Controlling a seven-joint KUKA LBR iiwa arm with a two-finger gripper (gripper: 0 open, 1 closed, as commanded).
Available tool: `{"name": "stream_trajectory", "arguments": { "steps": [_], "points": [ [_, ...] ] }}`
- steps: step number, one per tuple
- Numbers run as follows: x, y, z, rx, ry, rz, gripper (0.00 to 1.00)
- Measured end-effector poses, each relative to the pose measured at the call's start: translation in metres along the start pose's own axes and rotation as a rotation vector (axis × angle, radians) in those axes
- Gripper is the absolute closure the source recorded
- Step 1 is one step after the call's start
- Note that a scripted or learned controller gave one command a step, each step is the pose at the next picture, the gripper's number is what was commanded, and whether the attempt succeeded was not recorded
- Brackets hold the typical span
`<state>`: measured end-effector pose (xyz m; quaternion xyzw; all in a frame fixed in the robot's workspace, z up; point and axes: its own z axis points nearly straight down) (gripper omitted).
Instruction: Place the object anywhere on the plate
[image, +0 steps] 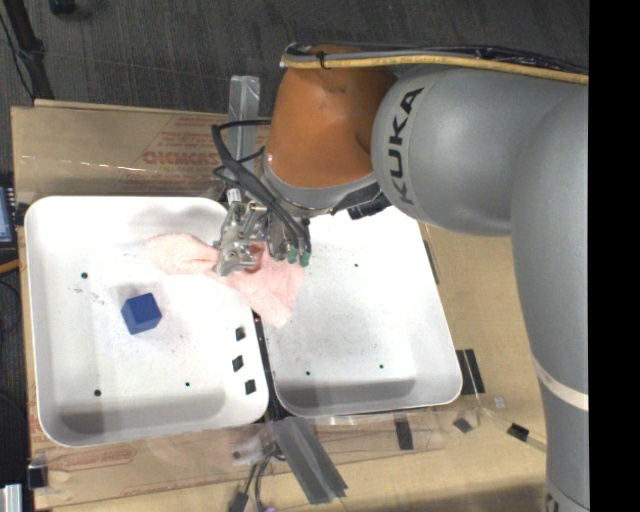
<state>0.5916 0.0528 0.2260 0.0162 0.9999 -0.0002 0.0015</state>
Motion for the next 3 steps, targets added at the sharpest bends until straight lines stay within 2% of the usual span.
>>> {"name": "stream_trajectory", "arguments": {
  "steps": [1, 2, 3],
  "points": [
    [-0.007, 0.051, 0.007, 0.000, 0.001, -0.037, 1.00],
    [-0.015, 0.101, -0.006, 0.000, 0.001, -0.039, 1.00],
    [-0.015, 0.101, -0.006, 0.000, 0.001, -0.039, 0.00]
  ]
}}
